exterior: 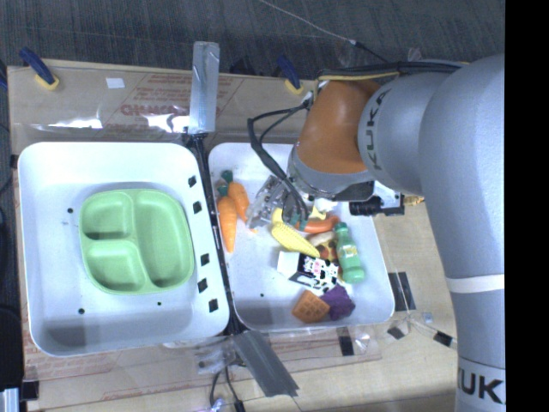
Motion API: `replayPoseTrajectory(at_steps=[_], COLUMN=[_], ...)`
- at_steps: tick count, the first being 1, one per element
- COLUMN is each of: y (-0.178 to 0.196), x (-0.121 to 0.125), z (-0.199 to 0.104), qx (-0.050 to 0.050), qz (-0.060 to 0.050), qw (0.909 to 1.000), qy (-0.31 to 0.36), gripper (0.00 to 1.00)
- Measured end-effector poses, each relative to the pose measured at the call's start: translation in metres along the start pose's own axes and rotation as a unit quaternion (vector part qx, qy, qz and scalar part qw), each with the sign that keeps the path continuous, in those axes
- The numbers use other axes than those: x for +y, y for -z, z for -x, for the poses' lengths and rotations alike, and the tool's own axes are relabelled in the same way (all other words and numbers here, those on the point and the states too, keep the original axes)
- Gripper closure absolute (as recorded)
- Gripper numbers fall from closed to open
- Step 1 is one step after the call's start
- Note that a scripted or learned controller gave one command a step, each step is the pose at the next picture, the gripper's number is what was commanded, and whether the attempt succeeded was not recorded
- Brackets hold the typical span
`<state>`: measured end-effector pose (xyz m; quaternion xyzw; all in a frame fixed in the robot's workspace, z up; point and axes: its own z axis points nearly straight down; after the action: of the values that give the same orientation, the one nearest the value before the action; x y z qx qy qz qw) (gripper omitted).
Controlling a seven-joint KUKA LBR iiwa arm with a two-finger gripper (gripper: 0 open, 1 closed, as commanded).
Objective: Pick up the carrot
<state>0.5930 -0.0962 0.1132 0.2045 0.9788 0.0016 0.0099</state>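
Carrots: 2 [232, 211] lie side by side along the right bin's [257, 312] left wall, upper half, green tops toward the far edge. Gripper [268, 202] sits just right of them, low over the bin floor; can't tell its state, nothing visibly held. You should shift left, centre over 1 carrot, straddle its width, steer clear of the corn [294, 238] behind.
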Motion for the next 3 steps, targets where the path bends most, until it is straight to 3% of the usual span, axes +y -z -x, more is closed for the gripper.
replayPoseTrajectory(at_steps=[1,2,3], y=[-0.021,0.08,0.078], x=[-0.002,0.027,0.026], z=[-0.012,-0.037,-0.054], qx=[0.01,0.007,0.009], qz=[-0.005,-0.008,-0.011], qw=[0.9945,0.8628,0.8271], qy=[-0.104,-0.505,-0.562], gripper=[1.0,1.0,1.0])
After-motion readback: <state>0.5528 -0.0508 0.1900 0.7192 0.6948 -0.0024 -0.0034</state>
